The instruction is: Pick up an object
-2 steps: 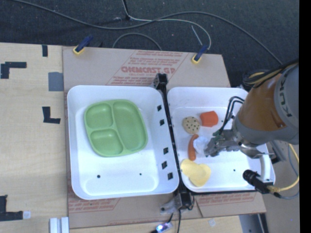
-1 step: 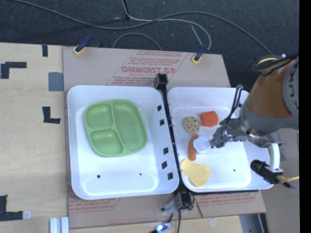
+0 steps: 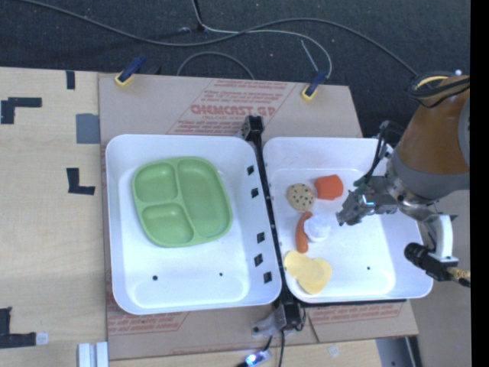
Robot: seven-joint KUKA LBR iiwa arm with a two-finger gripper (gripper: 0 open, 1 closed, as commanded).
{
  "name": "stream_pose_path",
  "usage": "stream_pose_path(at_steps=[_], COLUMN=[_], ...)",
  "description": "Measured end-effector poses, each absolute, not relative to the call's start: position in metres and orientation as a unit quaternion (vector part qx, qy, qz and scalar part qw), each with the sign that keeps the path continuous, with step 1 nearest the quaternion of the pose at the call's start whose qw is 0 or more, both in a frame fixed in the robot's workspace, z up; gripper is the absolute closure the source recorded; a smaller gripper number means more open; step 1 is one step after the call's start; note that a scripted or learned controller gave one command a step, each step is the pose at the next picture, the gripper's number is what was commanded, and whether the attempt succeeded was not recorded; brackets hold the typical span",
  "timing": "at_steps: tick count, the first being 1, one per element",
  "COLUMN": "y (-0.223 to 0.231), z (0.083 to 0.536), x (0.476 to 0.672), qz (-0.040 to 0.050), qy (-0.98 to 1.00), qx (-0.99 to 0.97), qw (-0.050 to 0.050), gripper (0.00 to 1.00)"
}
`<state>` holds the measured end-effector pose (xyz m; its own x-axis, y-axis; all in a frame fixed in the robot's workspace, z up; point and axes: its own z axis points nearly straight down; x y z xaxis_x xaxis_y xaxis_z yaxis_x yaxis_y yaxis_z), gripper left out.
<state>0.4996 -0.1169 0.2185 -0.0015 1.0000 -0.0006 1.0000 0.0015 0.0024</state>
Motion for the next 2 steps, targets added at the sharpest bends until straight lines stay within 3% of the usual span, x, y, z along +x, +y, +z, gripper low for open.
stream_pose_path(at_steps=[2], y=[-0.021], z=[0.208], x=[0.536], qz=[-0.0001], qy=[0.709], qx=[0.705], qw=[-0.001], gripper=[1.0])
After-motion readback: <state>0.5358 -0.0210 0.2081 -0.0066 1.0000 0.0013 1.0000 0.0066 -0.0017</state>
